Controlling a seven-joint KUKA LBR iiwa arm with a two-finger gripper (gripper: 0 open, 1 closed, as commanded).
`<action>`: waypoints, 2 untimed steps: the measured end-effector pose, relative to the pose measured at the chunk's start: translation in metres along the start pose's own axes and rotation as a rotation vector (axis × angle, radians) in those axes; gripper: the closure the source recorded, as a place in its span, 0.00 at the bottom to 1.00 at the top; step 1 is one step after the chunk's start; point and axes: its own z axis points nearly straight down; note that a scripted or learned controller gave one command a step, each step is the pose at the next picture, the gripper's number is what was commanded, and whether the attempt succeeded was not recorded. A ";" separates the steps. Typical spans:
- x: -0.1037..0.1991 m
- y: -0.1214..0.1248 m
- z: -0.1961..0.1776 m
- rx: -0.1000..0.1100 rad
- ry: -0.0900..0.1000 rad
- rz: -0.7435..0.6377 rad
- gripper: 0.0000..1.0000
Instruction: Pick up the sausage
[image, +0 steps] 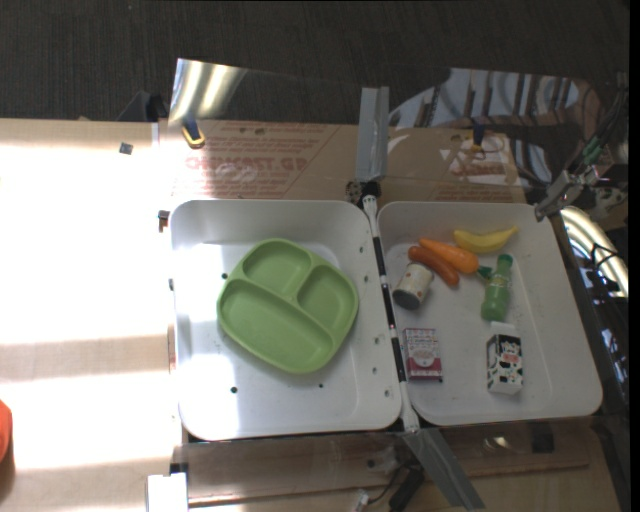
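end effector (548, 207) sits over the right bin's (560, 400) far right corner, too small and dim to make out more. sausage (433, 263) lies near that bin's far edge, touching the carrot (449, 253), banana (486, 238) just beyond. can (411, 285) beside it, green bottle (496, 289) toward the right edge. green plate (288, 304) in the left bin (200, 400)

White bins (190, 400); light green divided plate (288, 318); reddish-orange sausage (433, 263); orange carrot (450, 253); yellow banana (485, 238); green bottle (496, 292); white carton with black cow patches (505, 363); pink-and-white box (422, 353).
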 end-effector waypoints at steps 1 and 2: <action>0.026 0.006 0.185 -0.002 0.000 -0.171 0.00; 0.044 0.048 0.196 0.003 0.000 -0.233 0.00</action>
